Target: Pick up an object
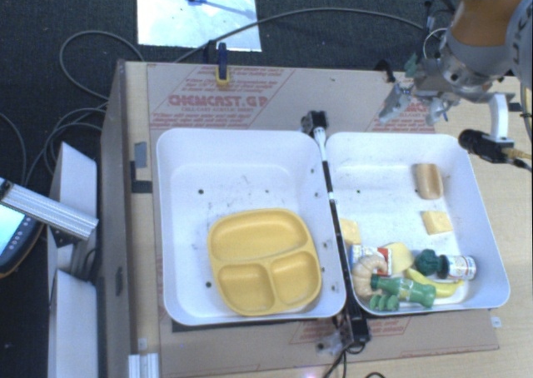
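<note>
Nothing has been picked up yet. The robot's jaws (pixel 414 100) hang above the counter just beyond the far rim of the right bin (pixel 391 145); they look spread, with nothing between them. Inside that bin, a bread roll (pixel 427 180) lies nearest them, a cheese piece (pixel 436 221) beyond it, and a cluster of toy food (pixel 404 272) against the near wall. All remains to do.
</note>
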`<control>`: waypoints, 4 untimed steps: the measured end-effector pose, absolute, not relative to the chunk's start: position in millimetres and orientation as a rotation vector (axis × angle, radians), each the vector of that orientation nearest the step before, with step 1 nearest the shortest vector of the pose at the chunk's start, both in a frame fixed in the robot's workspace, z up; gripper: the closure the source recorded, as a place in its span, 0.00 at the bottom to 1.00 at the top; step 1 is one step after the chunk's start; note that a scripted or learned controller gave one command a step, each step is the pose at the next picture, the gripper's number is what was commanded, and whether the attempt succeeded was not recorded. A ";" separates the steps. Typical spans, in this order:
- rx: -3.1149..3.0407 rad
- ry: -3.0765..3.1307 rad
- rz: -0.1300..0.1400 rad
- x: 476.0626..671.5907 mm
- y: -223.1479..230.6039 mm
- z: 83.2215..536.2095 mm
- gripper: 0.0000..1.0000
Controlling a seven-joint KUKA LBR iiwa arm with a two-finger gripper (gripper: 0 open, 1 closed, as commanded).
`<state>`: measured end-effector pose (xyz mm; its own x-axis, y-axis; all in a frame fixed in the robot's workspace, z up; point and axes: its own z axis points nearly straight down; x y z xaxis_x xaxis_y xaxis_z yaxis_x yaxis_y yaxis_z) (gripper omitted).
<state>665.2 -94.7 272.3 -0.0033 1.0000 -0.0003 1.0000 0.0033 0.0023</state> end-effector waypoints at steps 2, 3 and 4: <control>2.220 2.222 -0.002 654.8 -173.3 135.8 0.00; 2.214 2.219 0.007 670.9 -198.2 87.7 0.00; 2.215 2.219 0.004 657.8 -206.7 151.4 0.00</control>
<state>657.8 -206.7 151.4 -0.0018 1.0000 -0.0026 1.0000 0.0018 0.0066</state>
